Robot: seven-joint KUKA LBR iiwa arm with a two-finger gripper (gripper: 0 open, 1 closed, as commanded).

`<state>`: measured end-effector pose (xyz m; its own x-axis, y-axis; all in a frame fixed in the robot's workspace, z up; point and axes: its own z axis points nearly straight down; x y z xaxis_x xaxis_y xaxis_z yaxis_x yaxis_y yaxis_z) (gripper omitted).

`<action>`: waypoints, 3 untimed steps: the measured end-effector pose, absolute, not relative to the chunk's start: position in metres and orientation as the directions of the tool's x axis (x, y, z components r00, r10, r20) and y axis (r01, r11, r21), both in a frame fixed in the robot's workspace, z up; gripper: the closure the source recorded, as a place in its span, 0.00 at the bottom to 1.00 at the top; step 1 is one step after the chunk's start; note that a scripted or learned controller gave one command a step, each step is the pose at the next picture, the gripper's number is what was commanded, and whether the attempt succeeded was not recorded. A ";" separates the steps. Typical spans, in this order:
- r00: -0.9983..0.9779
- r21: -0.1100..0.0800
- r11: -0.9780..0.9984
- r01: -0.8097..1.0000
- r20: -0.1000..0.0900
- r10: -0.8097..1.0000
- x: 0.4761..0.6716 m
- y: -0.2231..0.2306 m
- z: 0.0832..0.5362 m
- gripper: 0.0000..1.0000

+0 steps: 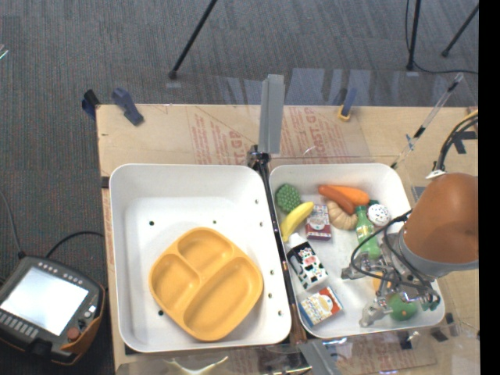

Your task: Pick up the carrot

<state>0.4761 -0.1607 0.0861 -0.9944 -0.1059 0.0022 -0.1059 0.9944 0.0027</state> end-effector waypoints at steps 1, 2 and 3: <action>-0.955 0.003 0.955 -0.295 0.000 -0.295 0.499 -0.123 0.086 0.00; -0.954 0.001 0.954 -0.299 -0.001 -0.299 0.490 -0.172 0.087 0.00; -0.952 0.003 0.952 -0.306 -0.003 -0.306 0.491 -0.168 0.095 1.00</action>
